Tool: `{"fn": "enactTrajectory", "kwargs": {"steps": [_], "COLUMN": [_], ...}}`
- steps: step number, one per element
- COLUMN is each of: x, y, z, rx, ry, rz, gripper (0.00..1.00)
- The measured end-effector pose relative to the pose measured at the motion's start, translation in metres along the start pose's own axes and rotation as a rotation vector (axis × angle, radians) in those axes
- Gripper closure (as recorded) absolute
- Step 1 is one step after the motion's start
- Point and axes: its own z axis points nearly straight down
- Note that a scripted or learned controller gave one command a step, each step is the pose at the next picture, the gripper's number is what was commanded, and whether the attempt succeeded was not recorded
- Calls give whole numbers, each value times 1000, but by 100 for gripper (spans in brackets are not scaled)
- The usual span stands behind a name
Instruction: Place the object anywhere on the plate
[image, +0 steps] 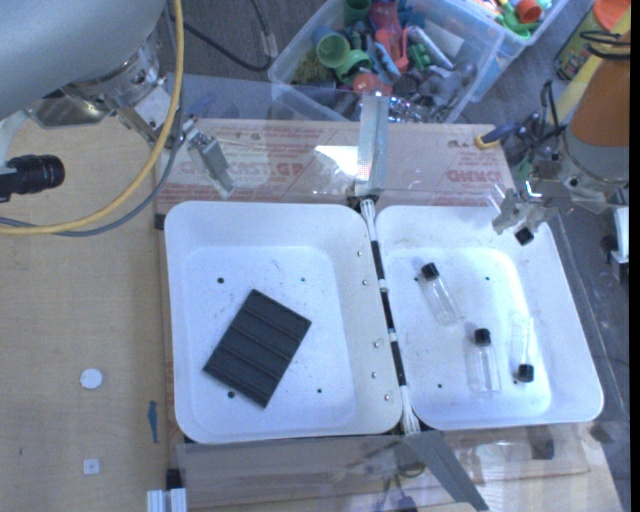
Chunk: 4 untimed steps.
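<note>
Jaws (520, 222) hover above-right of nearest vial (437, 291), apart.

Two white bins (190, 225) (570, 300), one black plate (258, 347), three clear vials (437, 292) (482, 362) (521, 350)

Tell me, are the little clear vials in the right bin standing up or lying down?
Lying down. All three clear vials rest on their sides on the right bin floor, black caps pointing sideways rather than up.
</note>
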Motion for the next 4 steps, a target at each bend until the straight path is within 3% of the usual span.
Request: {"fn": "enactTrajectory", "kwargs": {"steps": [1, 2, 3, 4], "x": [66, 136, 239, 302], "y": [-86, 6, -48, -28], "z": [-24, 0, 8, -41], "rx": [2, -4, 2, -3], "ry": [3, 1, 2, 2], "rz": [-47, -269, -259, -355], "gripper": [100, 100, 100, 100]}}
